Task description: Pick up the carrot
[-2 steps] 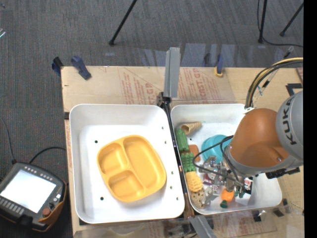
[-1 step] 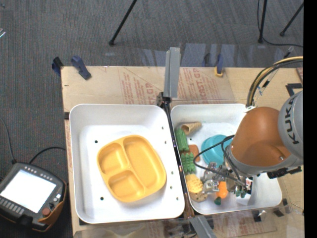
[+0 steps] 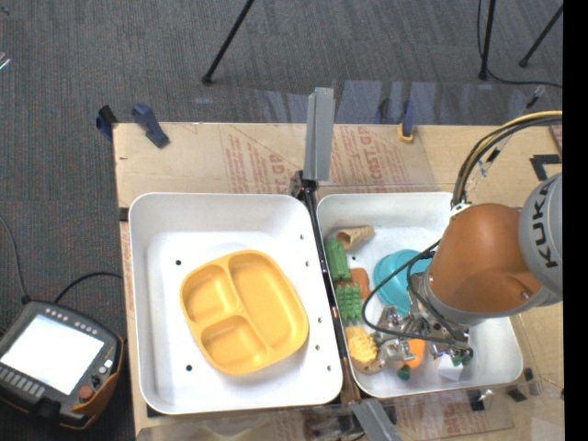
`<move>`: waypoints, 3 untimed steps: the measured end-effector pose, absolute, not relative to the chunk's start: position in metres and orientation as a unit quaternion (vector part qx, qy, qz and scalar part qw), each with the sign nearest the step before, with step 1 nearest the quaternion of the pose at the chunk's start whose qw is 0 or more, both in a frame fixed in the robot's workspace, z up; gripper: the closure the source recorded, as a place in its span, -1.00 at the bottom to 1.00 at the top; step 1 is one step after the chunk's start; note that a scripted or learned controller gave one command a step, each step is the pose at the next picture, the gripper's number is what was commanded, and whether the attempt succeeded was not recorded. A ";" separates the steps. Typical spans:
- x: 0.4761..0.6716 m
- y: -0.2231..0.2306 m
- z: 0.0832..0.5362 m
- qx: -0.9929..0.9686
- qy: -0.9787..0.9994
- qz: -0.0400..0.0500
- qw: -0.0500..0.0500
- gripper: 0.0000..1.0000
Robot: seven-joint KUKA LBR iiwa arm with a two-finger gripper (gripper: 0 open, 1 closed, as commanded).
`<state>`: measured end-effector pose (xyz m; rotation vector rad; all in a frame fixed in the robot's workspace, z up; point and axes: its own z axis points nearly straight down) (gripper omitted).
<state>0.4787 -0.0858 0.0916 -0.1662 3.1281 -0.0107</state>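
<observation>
A small orange carrot (image 3: 415,353) with a green tip lies near the front of the right bin (image 3: 501,366), partly hidden under the gripper. My gripper (image 3: 418,340) hangs directly over it, low in the bin, below the big orange wrist band (image 3: 482,260). Metal parts and cables hide where the gripper meets the carrot, so whether it has hold of the carrot cannot be told.
Along the right bin's left side lie a cone (image 3: 354,236), green toy vegetables (image 3: 344,278), an orange-red piece (image 3: 360,285) and a yellow corn (image 3: 361,344). A teal bowl (image 3: 397,276) sits mid-bin. The left bin (image 3: 156,237) holds a yellow divided plate (image 3: 243,310).
</observation>
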 end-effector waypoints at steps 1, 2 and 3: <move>0.505 0.002 0.190 0.034 0.999 0.001 0.003 1.00; 0.527 -0.049 0.248 0.179 0.984 0.000 0.001 1.00; 0.527 -0.049 0.247 0.178 0.984 0.000 0.000 -1.00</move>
